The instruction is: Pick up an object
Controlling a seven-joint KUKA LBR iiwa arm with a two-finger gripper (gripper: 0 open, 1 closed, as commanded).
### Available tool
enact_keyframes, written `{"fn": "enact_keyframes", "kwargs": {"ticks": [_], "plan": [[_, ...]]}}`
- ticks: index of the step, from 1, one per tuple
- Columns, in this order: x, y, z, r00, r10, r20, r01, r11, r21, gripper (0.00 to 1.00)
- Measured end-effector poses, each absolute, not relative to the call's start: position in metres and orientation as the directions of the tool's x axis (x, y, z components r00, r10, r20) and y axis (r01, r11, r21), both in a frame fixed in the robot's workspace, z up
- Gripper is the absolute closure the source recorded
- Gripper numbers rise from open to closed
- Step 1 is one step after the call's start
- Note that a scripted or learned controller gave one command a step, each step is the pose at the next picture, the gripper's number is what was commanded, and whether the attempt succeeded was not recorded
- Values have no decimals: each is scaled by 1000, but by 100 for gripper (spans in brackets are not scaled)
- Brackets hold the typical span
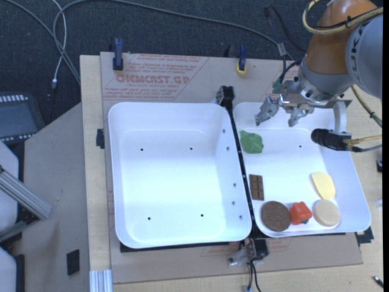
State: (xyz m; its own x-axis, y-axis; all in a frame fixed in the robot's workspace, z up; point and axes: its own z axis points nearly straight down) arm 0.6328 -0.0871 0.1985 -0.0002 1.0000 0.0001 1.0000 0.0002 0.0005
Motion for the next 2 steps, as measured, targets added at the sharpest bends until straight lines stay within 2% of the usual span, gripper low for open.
{"fn": "enact_keyframes", "kwargs": {"ticks": [1,2], "plan": [[546,-125,145,5,1000,0,1000,-5,-7,0],[571,-90,85,-3,1000,1,1000,3,-4,0]]}}
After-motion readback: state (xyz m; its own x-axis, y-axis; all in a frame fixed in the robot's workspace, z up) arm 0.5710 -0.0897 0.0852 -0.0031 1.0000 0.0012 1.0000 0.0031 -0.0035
